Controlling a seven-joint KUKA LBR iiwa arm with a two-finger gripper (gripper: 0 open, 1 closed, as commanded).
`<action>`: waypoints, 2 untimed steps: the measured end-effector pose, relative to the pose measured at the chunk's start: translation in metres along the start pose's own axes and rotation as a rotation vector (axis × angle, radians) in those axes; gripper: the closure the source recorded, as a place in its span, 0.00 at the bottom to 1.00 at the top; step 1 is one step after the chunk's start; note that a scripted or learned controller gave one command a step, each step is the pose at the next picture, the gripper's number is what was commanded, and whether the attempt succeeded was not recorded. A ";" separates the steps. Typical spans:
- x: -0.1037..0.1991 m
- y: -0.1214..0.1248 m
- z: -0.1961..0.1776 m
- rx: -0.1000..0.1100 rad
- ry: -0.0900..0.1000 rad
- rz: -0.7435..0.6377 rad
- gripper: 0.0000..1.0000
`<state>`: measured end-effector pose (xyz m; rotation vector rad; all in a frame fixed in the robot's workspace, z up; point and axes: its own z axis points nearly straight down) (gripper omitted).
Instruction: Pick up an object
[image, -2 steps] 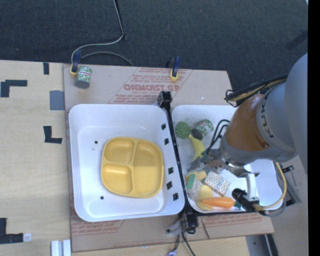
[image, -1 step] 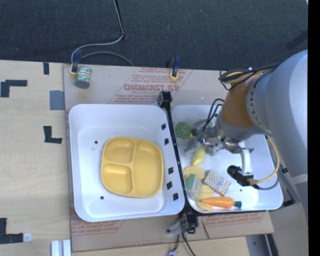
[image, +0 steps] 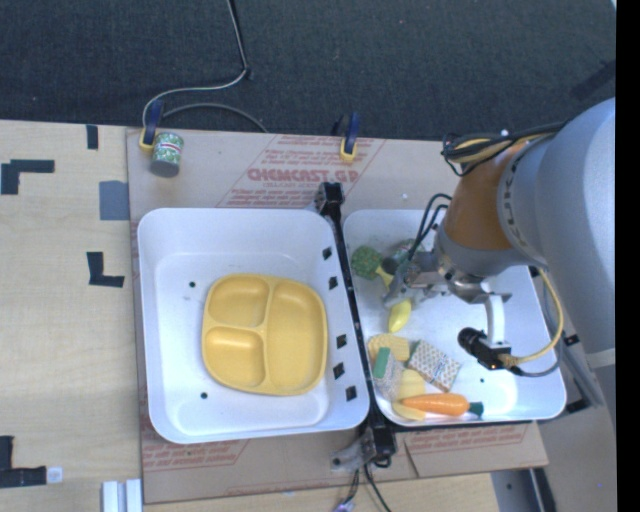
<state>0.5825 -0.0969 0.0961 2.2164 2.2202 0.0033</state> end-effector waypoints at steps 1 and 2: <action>0.068 -0.016 -0.088 0.005 0.002 -0.001 1.00; 0.103 -0.069 -0.107 0.007 0.002 0.000 1.00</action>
